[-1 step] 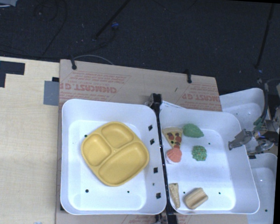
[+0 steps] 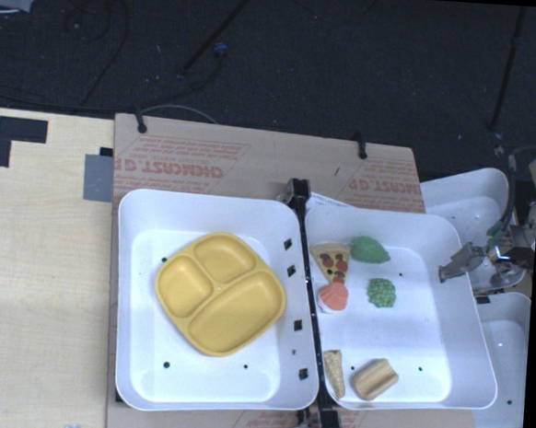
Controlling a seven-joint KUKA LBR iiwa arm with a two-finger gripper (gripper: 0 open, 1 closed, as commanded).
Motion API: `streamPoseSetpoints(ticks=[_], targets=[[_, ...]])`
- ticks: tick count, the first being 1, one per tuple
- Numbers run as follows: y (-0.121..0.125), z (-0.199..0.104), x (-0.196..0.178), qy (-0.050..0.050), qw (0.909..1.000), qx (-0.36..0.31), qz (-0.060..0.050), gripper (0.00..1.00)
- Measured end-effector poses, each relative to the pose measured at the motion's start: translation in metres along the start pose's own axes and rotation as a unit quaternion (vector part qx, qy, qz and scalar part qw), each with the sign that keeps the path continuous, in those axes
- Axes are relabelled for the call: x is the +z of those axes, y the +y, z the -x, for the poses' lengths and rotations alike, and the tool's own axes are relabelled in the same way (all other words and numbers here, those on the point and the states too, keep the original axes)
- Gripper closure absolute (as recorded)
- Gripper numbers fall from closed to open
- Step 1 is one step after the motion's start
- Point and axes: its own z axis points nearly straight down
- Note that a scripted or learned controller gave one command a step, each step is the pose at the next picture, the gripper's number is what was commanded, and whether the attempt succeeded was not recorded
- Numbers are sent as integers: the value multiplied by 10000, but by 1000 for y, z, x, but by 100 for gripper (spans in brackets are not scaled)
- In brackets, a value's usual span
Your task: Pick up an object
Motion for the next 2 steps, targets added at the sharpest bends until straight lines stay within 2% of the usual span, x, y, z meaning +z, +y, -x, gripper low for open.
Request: streamPoseSetpoints(ticks=[2], targets=[[-11,-12,123,22,10000,-1,-40,0]])
